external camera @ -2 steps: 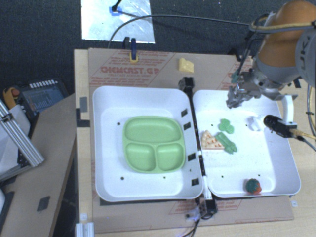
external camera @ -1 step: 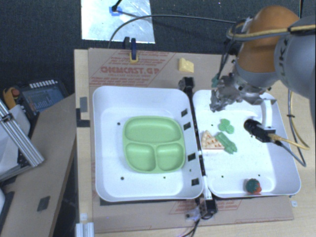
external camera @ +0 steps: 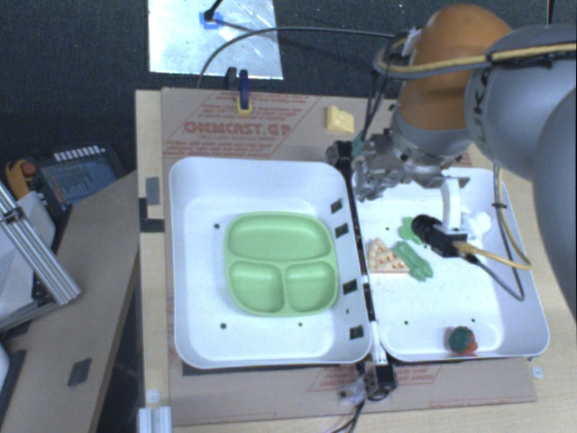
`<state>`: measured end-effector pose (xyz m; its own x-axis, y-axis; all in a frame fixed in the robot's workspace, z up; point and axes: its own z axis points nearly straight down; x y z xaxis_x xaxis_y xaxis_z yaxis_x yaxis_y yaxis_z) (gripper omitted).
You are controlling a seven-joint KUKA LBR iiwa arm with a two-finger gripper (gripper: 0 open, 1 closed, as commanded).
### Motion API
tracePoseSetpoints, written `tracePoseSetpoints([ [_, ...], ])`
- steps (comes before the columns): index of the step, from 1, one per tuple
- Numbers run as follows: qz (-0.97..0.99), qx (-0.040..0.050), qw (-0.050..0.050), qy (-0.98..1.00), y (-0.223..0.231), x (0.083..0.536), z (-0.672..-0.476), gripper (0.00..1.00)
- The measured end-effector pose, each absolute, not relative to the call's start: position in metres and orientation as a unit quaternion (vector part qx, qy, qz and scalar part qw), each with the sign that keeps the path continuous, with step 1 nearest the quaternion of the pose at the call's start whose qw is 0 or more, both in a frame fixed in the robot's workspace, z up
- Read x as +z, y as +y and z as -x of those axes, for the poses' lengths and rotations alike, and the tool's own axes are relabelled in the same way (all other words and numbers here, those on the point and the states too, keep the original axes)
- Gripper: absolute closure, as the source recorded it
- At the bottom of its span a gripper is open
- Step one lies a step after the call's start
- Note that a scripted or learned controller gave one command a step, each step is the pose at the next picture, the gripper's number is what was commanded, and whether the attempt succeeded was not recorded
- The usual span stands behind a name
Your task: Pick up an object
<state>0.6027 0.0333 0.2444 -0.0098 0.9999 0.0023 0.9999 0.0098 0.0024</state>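
Where the two white bins meet along their shared wall, the gripper (external camera: 370, 183) hangs over the far left corner of the right bin (external camera: 518, 287), close to that wall. From this angle I cannot tell whether it is open or closed. The things to pick lie in that right bin. A tan wedge (external camera: 384, 256) with a gridded top rests flat close to the dividing wall, nearer the camera than the gripper and apart from it. A long green piece (external camera: 418, 262) lies just beside the wedge on its right; whether the two touch cannot be made out. A small round ball (external camera: 462, 338), green with a red patch, sits alone near the front edge, well apart from the rest. The left bin (external camera: 194, 242) holds a pale green divided plate (external camera: 279, 264) with three compartments, lying flat in its middle. On the bench (external camera: 225, 126) beyond the bins lies a small yellow block (external camera: 340, 118)
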Motion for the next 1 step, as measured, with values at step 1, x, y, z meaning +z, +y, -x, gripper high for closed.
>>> tracePoseSetpoints([
  [1,-0.704,0.0006,-0.001,0.71,0.0778,0.2293,-0.5935,1.0],
])
